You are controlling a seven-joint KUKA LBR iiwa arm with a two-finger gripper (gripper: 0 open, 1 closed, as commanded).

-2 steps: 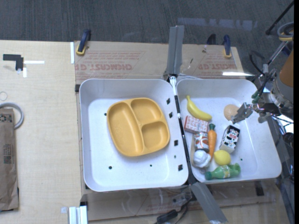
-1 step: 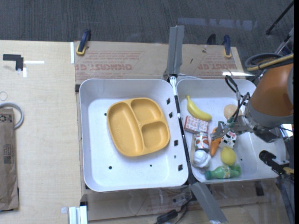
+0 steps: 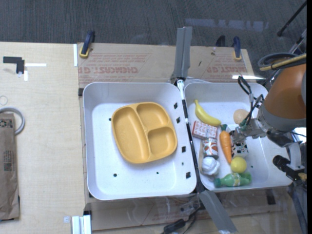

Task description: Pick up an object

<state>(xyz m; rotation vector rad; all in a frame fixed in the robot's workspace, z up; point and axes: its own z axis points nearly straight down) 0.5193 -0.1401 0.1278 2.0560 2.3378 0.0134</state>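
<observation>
The right bin (image 3: 258, 89) holds a banana (image 3: 206, 114), a carrot (image 3: 225, 146), a small red-and-white box (image 3: 204, 129), a can (image 3: 210, 147), a white ball (image 3: 209, 165), a lemon (image 3: 238, 165), a green bottle lying flat (image 3: 233, 180) and a pale egg-like object (image 3: 240, 115). My gripper (image 3: 240, 141) hangs low in this bin, just right of the carrot and above the lemon. The arm's orange band (image 3: 287, 91) is above it at the right. I see nothing held between its fingers.
The left bin (image 3: 92, 145) holds a yellow divided plate (image 3: 144, 131). A grey divider bar (image 3: 183, 52) runs between the bins. Cardboard (image 3: 126, 65) lies behind them, with blue clamps (image 3: 87, 43) at the back corners. A brown paper bag (image 3: 7, 165) is at the far left.
</observation>
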